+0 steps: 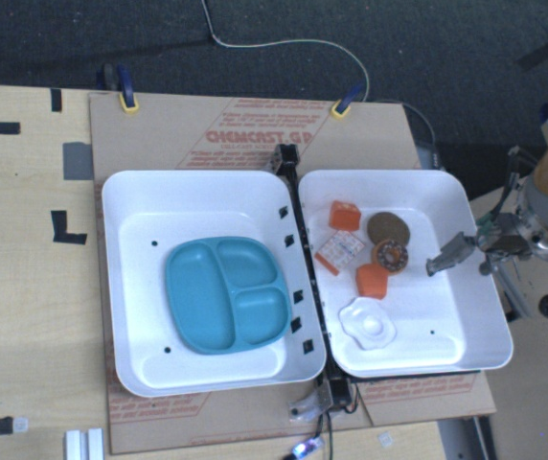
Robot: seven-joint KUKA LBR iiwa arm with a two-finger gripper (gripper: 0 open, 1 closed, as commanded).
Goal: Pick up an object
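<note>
While the hand (444, 260) hovers over the right bin (480, 338), we cannot tell its opening; it grips nothing visible.

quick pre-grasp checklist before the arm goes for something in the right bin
1. Objects to pick lie in the shallow white right bin: ok. Two small orange blocks, a round brown disc, a brown sprinkled ring, a clear crinkled packet and a white egg-shaped piece.
2. Two-finger gripper is over the right bin: ok, near its right side.
3. Gripper carries nothing: ok, nothing between its fingers.
4. Finger opening: cannot tell.
5. Objects are spaced for a clean grasp: not ok. The ring touches the disc and the lower block.
6. Teal divided plate is out of the way: ok, in the left bin.
</note>
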